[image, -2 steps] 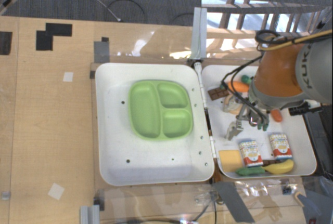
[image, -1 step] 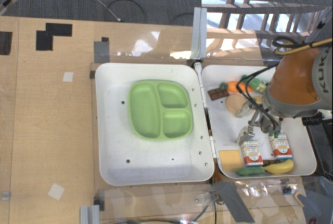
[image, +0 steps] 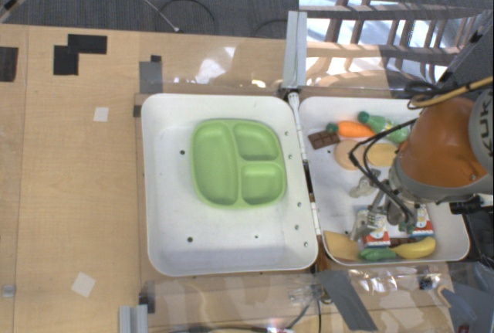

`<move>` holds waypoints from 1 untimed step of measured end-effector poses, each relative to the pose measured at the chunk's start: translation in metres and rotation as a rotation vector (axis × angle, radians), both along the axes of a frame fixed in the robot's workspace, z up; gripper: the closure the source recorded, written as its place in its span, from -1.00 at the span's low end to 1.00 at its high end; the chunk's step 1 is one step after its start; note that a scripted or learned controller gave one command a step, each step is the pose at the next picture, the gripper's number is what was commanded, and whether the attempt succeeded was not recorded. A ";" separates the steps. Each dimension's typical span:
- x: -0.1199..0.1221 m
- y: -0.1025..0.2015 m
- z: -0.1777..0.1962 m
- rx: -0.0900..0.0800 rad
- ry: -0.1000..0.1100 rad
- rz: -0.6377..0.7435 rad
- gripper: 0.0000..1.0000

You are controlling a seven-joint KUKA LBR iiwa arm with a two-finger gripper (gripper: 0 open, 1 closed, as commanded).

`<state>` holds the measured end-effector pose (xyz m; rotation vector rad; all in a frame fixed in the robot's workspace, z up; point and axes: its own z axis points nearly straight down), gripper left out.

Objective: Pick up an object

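The arm's orange band (image: 440, 150) hangs over the right bin (image: 324, 119), and below it the gripper (image: 380, 217) is down among the clutter near that bin's front edge. Whether it is gripping anything or how it is set, I cannot tell from here; the metal parts blur into the things under them. Right beside the gripper lies a small red-and-white carton (image: 376, 239), and a second one like it (image: 421, 229) sits a little to the right. Along the front edge of the bin lie a banana (image: 414, 249), a green vegetable (image: 377, 253) just left of it, and a yellowish wedge (image: 340, 243) in the front left corner. Toward the back edge there is a carrot (image: 354, 129) with a green piece (image: 376, 122) beside it, and a brown block (image: 323, 140) close to the left wall. A pale round slice (image: 347, 156) lies just in front of the carrot, partly under a black cable (image: 367, 146). The left bin (image: 166, 246) carries a green divided plate (image: 238, 161) at its middle, lying flat with three compartments.
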<state>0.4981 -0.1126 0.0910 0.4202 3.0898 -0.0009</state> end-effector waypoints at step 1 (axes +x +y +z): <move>0.005 0.000 0.011 -0.002 -0.012 0.007 1.00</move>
